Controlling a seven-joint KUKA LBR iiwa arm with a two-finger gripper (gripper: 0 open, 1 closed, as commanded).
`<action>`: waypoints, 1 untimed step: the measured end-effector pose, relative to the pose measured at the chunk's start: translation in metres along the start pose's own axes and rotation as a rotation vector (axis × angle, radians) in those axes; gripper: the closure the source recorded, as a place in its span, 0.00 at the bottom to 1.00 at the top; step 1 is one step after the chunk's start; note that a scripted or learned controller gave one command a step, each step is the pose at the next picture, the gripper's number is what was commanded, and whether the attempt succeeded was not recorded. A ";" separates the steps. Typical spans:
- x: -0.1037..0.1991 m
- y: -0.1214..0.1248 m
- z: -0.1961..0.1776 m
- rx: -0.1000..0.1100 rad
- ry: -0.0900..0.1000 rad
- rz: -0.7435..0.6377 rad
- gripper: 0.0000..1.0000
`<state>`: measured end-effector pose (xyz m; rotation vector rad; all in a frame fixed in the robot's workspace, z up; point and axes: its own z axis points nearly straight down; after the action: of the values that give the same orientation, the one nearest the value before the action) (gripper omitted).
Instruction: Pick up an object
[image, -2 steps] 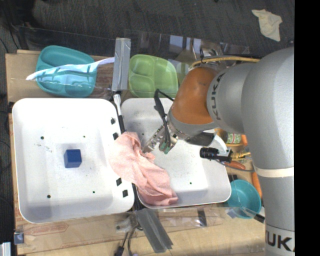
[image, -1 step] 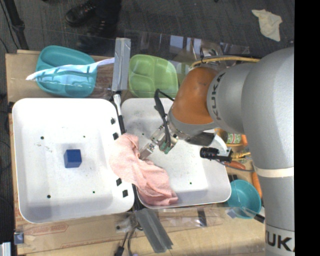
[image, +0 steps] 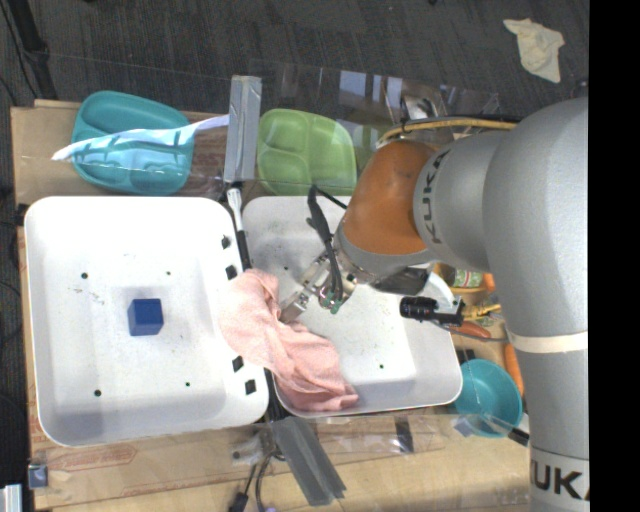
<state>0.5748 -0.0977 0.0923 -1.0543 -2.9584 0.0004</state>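
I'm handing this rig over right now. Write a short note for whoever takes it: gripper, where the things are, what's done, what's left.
Gripper: low in the right bin, at the upper edge of the pink cloth; whether its fingers are open or shut can't be made out.
Things: the pink cloth lies bunched at the right bin's left side, draped over the rim toward the left bin. A blue cube sits alone in the left bin.
Done: nothing visibly lifted.
Left: secure a grasp, probably on the cloth, and raise it clear.
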 end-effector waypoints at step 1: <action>0.000 0.001 -0.009 0.000 0.001 -0.005 1.00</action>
<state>0.5760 -0.0969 0.1011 -1.0462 -2.9603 0.0004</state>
